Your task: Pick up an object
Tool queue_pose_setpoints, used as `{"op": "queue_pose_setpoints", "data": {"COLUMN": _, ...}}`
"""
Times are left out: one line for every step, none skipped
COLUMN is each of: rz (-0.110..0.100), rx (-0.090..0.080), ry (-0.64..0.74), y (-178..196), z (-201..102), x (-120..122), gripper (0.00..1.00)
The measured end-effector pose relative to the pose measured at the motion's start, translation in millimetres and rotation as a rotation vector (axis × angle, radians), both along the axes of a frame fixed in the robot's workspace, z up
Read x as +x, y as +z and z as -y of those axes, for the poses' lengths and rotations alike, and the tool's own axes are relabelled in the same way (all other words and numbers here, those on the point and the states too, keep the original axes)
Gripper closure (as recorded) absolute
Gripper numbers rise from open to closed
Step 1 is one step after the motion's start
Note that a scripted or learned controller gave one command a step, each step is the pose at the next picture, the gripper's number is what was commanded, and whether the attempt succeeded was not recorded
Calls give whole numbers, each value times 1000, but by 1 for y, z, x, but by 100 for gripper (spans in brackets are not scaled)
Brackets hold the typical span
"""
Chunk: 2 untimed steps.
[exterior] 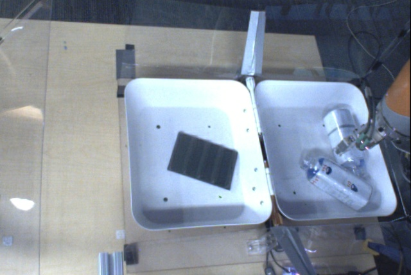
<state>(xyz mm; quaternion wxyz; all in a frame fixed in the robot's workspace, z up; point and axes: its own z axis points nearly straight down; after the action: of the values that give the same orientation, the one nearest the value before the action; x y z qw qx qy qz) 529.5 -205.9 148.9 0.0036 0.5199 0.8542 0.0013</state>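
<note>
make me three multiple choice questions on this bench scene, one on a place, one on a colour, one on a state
1. Where does the dark ridged pad lie?
A. in the left bin
B. in the right bin
C. on the wooden bench outside the bins

2. What colour are the two bins?
A. blue
B. white
C. black

3. How does the clear bottle in the right bin rest?
A. standing upright
B. lying on its side
C. hanging over the bin's rim

Answers:
1. A, the dark ridged pad sits flat on the floor of the left bin, alone there.
2. B, both the left bin and the right bin have white walls and floors.
3. B, the clear bottle stretches along the bin floor, below the arm's claw and the shiny metal cylinder.
</note>
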Motion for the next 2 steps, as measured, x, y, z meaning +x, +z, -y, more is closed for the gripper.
{"op": "queue_pose_setpoints", "data": {"rz": 0, "rx": 1, "ry": 89, "y": 26, "z": -73, "x": 129, "gripper": 100}}
{"op": "queue_pose_setpoints", "data": {"rz": 0, "rx": 1, "ry": 89, "y": 26, "z": -73, "x": 129, "gripper": 0}}
